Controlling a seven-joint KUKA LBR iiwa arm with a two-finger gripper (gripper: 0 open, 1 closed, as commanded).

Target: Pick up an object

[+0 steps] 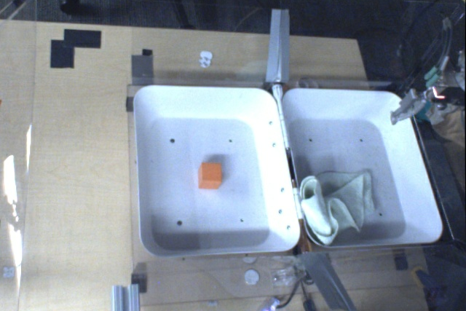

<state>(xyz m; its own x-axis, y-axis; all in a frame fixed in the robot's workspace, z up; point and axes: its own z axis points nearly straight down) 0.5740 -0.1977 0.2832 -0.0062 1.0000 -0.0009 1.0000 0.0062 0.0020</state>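
Orange cube (210,175) sits mid-floor in left white bin (156,156); crumpled pale-green cloth (337,205) near right white bin's (408,178) front-left corner. Hand (409,107) at right bin's far-right rim, state indiscernible.

Orange cube (210,175) in left bin (153,156); crumpled cloth (337,204) in right bin (408,178).

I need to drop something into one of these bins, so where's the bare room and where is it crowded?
The left bin is mostly bare: only a small orange block sits near its middle, leaving floor free all around it. In the right bin, the far half and the right side are bare; the near-left corner is crowded by a crumpled pale cloth against the divider.
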